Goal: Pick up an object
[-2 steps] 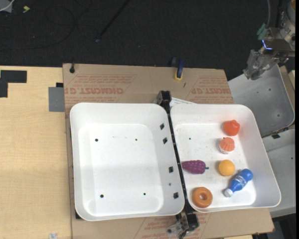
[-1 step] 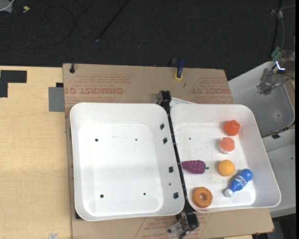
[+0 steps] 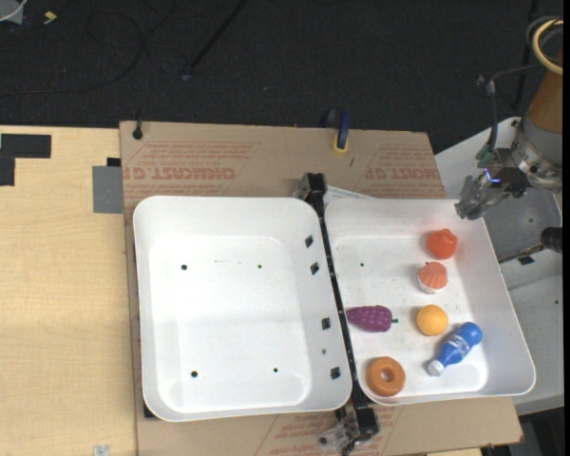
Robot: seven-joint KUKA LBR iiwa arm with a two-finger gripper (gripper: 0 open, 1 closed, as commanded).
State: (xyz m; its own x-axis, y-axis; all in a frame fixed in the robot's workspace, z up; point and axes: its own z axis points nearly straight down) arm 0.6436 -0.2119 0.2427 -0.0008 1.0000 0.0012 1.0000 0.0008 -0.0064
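Five small things lie in the right white plastic bin (image 3: pixel 513 369). A round red-orange toy fruit (image 3: pixel 442 243) sits near the far right corner. Just below it is a small pink and orange round toy (image 3: pixel 432 276), and below that a round orange ball (image 3: pixel 432 320). A purple bumpy toy like a bunch of grapes (image 3: pixel 370 318) lies left of the ball, close to the wall between the bins. A brown ring-shaped toy donut (image 3: pixel 387 375) rests near the front edge, and a small blue bottle with a white cap (image 3: pixel 456 348) lies tilted just right of it.

The tool (image 3: pixel 473 198) hangs over the bin's far right rim, above and to the right of the red-orange fruit, apart from all the toys. I cannot tell how it is set. The grey arm with its orange band (image 3: pixel 547 103) comes in from the right.

The left white plastic bin (image 3: pixel 161 255) sits beside the right one, on a brown cardboard sheet (image 3: pixel 228 164) on the tabletop (image 3: pixel 47 302).
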